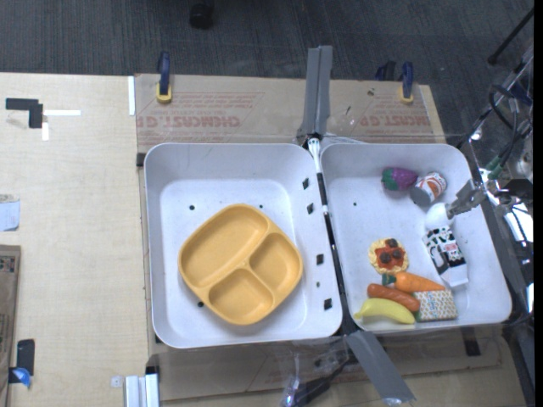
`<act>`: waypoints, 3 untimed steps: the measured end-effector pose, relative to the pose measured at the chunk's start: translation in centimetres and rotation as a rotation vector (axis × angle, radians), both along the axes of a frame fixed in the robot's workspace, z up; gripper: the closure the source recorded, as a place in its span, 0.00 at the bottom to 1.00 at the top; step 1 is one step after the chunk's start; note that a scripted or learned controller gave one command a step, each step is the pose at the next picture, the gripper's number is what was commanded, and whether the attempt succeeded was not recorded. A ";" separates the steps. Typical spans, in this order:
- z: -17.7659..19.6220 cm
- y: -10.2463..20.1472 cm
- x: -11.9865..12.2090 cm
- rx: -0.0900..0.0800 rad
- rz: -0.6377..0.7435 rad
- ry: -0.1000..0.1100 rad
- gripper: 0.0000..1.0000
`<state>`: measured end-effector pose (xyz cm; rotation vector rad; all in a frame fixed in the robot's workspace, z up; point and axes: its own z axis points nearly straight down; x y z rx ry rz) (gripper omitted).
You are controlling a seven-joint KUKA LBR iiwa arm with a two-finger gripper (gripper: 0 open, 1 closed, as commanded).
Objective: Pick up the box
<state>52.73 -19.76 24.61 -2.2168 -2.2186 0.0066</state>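
The arm comes in from the right edge of the view, only partly seen there among cables and metal parts beside the right bin (pixel 339 227). Its pincer (pixel 465 200) sits low over that bin's right rim, a thin grey piece slanting down and to the left. Whether it is open or closed cannot be made out, and nothing can be seen held in it. Its tip lies near a small can (pixel 428 187) with an orange band, and just above a black-and-white carton (pixel 445 254).

The box (pixel 436 305), small and speckled, lies at the front right of the right bin, apart from the pincer. It touches a carrot (pixel 420 282) that lies just behind it, and a banana (pixel 386 311) lies just to its left. A sausage (pixel 392 296) lies between the banana and the carrot. Behind these is a yellow toy with red spots (pixel 389 255). A purple toy (pixel 399 177) lies at the back, beside the can.

The left bin (pixel 161 227) holds a yellow tray with three compartments (pixel 241 264). Both bins stand on the desk (pixel 68 227).
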 end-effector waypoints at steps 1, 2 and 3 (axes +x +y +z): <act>-11.3 5.2 -1.5 0.001 -0.005 0.000 0.00; -13.1 4.1 7.4 0.000 0.053 -0.001 0.00; -12.2 4.1 -0.3 0.001 0.028 -0.001 0.00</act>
